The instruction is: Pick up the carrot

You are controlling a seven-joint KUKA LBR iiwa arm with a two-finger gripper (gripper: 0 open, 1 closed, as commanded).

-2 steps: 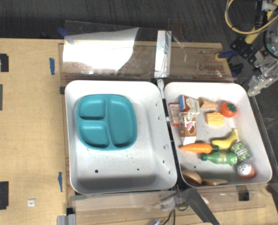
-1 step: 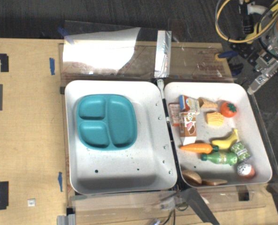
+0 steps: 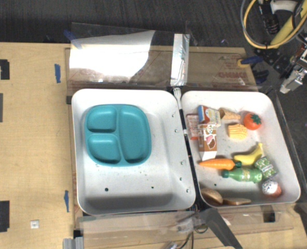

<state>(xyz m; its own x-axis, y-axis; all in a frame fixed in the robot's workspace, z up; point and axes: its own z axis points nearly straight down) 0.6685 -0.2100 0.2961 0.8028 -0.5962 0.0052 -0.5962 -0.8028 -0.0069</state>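
Camera view: the carrot (image 3: 217,164) lies on its side in the right bin (image 3: 285,139), pointed tip toward that bin's left wall, blunt green-capped end touching the green bottle (image 3: 242,175). Just above the carrot stands a small carton (image 3: 208,138); the banana (image 3: 248,156) sits just beyond the carrot's blunt end, the tomato (image 3: 251,121) farther up. By the look of it the carrot is a light, hard plastic toy, smooth and likely slippery, and its taper will tend to squirt out of a pinch near the tip. I judge the best hold is across the thick middle, fingers closing from above and below in the picture, where the bin floor is bare on both sides. The carton carries printing, too small to read; red lettering on the board (image 3: 231,71) behind the carrot's bin is also illegible. The gripper (image 3: 294,79) sits well away from the carrot, past the bin's far right corner; whether its jaws are spread or closed I cannot tell.
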